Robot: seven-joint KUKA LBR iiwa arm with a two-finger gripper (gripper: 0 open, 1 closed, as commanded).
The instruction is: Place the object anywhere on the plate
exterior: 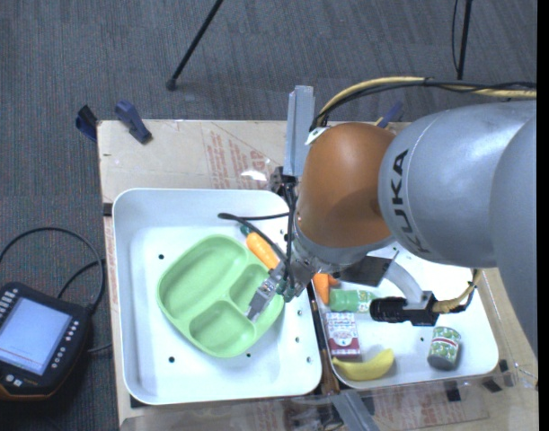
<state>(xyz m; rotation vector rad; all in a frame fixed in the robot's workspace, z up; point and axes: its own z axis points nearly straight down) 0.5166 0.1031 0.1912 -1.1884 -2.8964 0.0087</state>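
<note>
- The claw [267, 296] hangs low over the right side of the green plate [202, 299]; I cannot tell how it stands or whether it grips anything.
- An orange carrot-like object [261, 250] lies at the plate's upper right rim, just beside the claw.
- The plate is pale green, with compartments, in the left bin [139, 366].
- The arm [418, 191] hides much of the right bin [485, 366]; a banana [368, 365], a small box [343, 335] and a can [445, 347] show.
- The bins sit on a cardboard-covered tabletop [184, 155]; dark carpet around, a pendant [27, 338] at left.
</note>
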